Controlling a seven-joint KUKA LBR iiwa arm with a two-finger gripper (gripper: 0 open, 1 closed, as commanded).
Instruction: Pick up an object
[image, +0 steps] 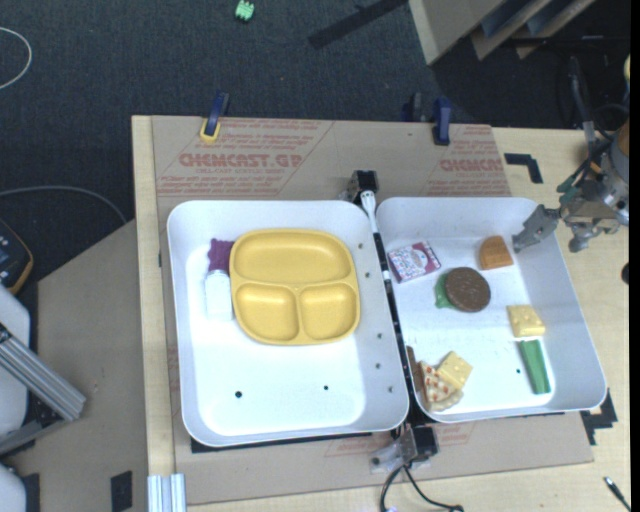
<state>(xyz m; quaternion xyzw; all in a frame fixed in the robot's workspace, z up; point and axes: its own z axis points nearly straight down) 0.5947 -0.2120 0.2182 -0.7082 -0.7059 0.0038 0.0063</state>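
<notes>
One gripper (560, 222) hangs at the far right corner of the right bin (590, 345), just over its rim, with nothing visibly between its tips; how wide it stands cannot be told from this slant. By my reading the task is at its opening step: the approach, with no object chosen or touched yet. Nearest to it, just inside that corner, lies a small orange-brown piece (495, 252), and a little further toward the bin's middle a round brown patty (466, 289) on a scrap of green. Along the right wall sit a yellow cheese block (525, 320) and a green stick (536, 365); a pink packet (413, 261) rests by the left wall, a pizza slice (441, 381) at the near left corner. The left bin (200, 400) carries a yellow divided tray (295, 285). The next move calls for travelling inward over one piece, probably the orange-brown one, and descending squarely astride it.
</notes>
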